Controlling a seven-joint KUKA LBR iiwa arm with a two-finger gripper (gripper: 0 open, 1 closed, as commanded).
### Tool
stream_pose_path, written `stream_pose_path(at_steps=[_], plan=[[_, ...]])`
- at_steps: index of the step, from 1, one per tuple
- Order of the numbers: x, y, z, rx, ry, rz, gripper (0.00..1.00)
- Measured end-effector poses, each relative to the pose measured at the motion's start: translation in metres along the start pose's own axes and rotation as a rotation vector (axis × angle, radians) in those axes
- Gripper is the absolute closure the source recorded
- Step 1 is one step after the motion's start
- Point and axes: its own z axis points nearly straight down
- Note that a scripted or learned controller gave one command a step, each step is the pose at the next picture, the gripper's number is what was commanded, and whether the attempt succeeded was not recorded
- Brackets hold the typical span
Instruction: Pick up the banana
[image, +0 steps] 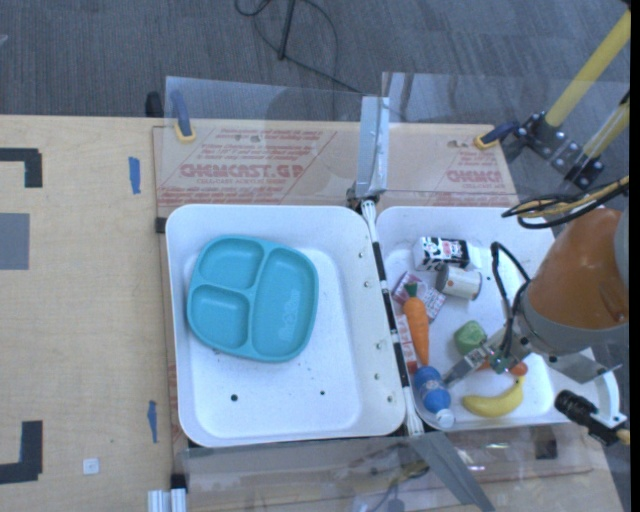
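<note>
Two white bins | left: one blue divided plate | right: one banana at front edge, one carrot, one green item | pincer just above banana, open, grasping nothing.

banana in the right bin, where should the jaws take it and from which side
Probably the middle of the banana, from straight above. It lies flat near the right bin's front edge, curving upward at both ends, so the middle looks like the steadiest span. Closing across its narrow width should suit it. The gripper is just above-left, near the green item.
</note>
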Motion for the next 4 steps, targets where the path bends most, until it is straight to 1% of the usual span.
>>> stream_pose_path(at_steps=[1,2,3,4], plan=[[0.000,0.000,0.000,0.000,0.000,0.000,0.00],[-0.033,-0.021,-0.018,0.007,0.005,-0.083,0.00],[-0.064,0.052,-0.073,0.005,0.005,-0.210,0.00],[-0.015,-0.009,0.000,0.002,0.003,-0.233,0.00]])
